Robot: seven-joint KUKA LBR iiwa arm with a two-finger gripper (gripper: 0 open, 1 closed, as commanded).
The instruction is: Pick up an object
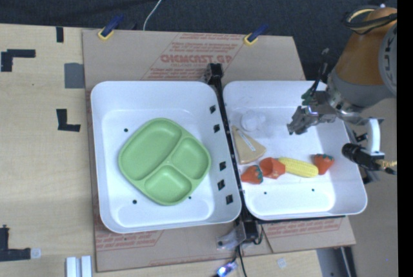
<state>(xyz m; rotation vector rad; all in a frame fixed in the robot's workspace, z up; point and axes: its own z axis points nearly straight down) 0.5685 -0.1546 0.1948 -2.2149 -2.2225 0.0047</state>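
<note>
Toy food lies near the front wall of the right bin point(348, 205).
Corn cob point(298, 168) sits between red pieces; the claw point(301, 119) hovers above it, apart, its grip state impossible to tell, seemingly empty.

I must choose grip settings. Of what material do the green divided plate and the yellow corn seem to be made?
Green plate: probably moulded plastic, uniform matte colour with smooth rounded compartments. Corn: likely toy plastic or rubber, evenly yellow with a soft sheen; too small to be sure which.
</note>
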